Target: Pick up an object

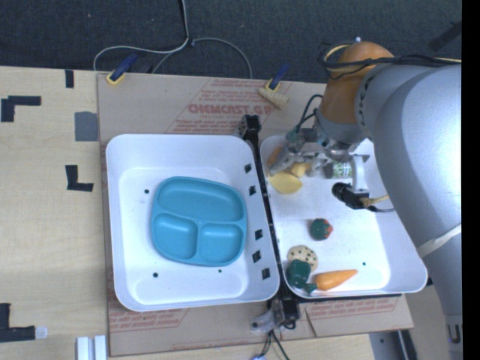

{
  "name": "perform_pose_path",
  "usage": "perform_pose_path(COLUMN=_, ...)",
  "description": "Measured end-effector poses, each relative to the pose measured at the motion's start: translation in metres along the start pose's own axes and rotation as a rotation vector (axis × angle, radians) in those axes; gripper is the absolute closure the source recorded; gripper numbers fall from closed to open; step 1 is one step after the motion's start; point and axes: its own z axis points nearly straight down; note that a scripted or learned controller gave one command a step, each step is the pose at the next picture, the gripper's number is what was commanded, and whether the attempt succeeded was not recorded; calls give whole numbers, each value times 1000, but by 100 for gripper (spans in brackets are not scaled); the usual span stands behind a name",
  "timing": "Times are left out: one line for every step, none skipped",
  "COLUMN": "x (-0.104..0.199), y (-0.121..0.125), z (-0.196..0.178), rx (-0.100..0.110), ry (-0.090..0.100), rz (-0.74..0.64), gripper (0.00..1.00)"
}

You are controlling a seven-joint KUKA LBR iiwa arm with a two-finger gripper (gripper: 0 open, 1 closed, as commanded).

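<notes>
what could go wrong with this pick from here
The gripper is low in the right bin's far left corner, over the yellow piece, so it may strike the bin wall or the divider. The yellow piece lies against the left wall and could slide or wedge rather than lift.

Tray point(199, 220) in left bin point(120, 171)

Your arm point(420, 126) comes in from three o'clock, its broad grey link filling the right side and sloping toward nine o'clock. The orange band point(352, 77) sits at about one o'clock, above the wrist. Below it the gripper point(304, 160) points down and toward eight o'clock, low over the bench.
</notes>
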Motion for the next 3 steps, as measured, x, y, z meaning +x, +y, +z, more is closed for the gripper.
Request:
perform_pose_path(x=0, y=0, z=0, rx=0, ry=-1, rz=0, gripper=0)
perform_pose_path(x=0, y=0, z=0, rx=0, ry=-1, rz=-1, gripper=0)
perform_pose_path(x=1, y=0, z=0, rx=0, ry=-2, rz=0, gripper=0)
